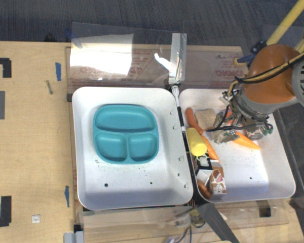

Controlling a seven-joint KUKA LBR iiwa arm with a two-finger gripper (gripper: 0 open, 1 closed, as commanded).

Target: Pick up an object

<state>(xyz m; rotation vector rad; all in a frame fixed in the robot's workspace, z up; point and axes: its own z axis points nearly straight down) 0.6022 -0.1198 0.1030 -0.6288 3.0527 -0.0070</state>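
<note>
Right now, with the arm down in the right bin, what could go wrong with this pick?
1. The pincer sits low over an orange carrot-like piece near the right bin floor; it may slip out.
2. Most items, such as the yellow piece and small carton, crowd the bin's left wall, so nearby ones could get nudged.

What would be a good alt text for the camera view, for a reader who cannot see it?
The arm's tool hangs low over the right bin, just above an orange carrot-like piece, with more toy food piled along that bin's left wall. The left bin holds a teal divided plate.
</note>
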